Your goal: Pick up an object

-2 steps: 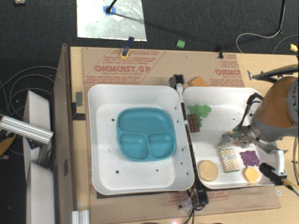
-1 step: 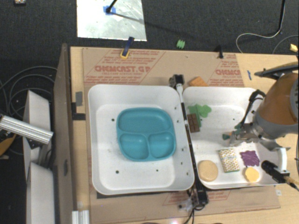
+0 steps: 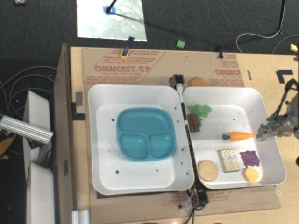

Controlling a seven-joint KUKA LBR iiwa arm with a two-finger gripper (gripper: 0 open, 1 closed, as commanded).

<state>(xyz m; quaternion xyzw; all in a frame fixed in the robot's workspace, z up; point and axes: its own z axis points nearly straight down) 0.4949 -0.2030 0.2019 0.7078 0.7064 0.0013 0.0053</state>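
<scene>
Cardboard (image 3: 140, 64) marked "CHEMCAST", behind bins; blue divided plate (image 3: 145, 133) in left bin (image 3: 100, 125); carrot (image 3: 240, 136) beside gripper (image 3: 268, 130), grip unclear.

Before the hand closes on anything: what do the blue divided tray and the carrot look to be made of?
The blue divided tray looks like moulded plastic: one even teal colour, rounded compartment ridges, a soft matte sheen. The carrot seems to be a toy, probably plastic or rubber: flat, uniform orange with a small green end and no natural texture visible. At this size I can't tell hard from soft.
</scene>
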